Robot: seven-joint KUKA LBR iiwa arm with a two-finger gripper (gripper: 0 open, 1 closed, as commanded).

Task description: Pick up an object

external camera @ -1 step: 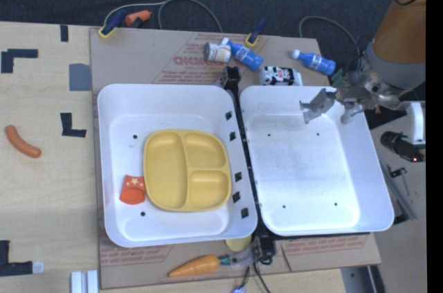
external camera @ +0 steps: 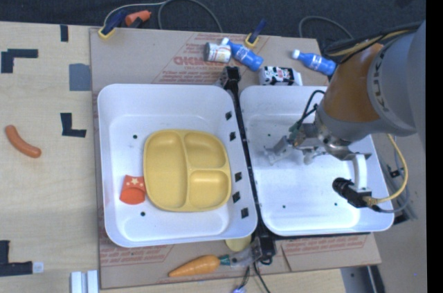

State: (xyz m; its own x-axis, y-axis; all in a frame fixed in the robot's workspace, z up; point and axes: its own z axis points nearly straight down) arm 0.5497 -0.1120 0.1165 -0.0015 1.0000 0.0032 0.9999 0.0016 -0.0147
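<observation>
My gripper point(external camera: 291, 150) hangs low over the white floor of the right bin point(external camera: 304, 215), in its upper middle part. It is open, its two grey fingers point(external camera: 272, 154) spread apart with nothing between them. The grey arm with its orange band point(external camera: 353, 94) reaches in from the right. In the left bin point(external camera: 114, 111) lies a yellow divided plate point(external camera: 187, 170), and a small orange-red cup point(external camera: 133, 190) rests on its side just left of the plate.
Behind the bins lie a white bottle point(external camera: 218, 50), two blue bottles point(external camera: 248, 56) point(external camera: 315, 62) and a black-and-white box point(external camera: 280, 75). A carrot point(external camera: 196, 265) lies in front of the bins. A sausage point(external camera: 23, 141) sits far left on the bench.
</observation>
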